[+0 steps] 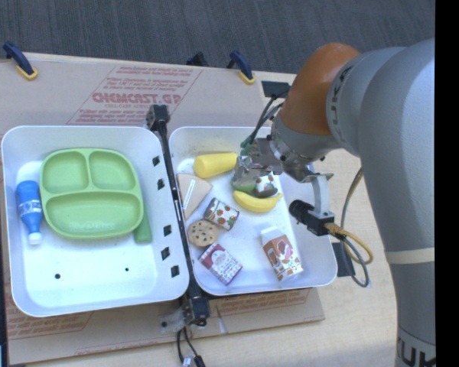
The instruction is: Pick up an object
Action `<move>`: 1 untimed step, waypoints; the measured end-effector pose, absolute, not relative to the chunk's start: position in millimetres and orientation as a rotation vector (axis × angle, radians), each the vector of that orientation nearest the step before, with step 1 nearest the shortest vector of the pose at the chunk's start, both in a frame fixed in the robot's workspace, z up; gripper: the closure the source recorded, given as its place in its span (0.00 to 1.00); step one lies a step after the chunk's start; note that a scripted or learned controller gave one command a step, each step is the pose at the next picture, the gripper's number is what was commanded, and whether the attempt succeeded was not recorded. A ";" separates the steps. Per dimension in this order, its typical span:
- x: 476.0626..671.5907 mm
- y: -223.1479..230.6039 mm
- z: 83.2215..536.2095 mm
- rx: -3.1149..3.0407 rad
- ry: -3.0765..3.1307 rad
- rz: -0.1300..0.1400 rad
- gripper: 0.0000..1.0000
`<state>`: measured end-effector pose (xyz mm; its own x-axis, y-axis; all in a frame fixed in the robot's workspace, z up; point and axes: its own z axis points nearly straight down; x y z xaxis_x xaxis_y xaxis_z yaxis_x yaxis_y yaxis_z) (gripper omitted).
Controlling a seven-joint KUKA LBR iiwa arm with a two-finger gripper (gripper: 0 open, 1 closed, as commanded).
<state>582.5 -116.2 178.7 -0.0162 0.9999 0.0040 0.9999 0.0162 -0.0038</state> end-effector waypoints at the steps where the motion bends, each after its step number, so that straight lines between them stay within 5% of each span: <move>1: 583.0 -115.8 188.8 -2.192 -2.242 -0.001 1.00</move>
